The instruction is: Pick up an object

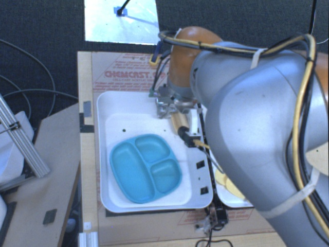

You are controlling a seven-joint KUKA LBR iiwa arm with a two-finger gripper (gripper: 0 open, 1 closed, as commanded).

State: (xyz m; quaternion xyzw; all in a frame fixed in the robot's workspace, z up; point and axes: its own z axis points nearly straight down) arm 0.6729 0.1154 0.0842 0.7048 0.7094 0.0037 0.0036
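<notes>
Blue divided tray (pixel 145 166) lies flat in left white bin (pixel 105 138), long axis diagonal, two small compartments toward arm. Gripper (pixel 172 112) at bin's far-right corner; claw state can't tell.

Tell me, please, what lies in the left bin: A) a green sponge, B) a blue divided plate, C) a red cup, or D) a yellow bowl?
B: a light blue plate with three compartments lies flat on the floor of the left bin.
</notes>
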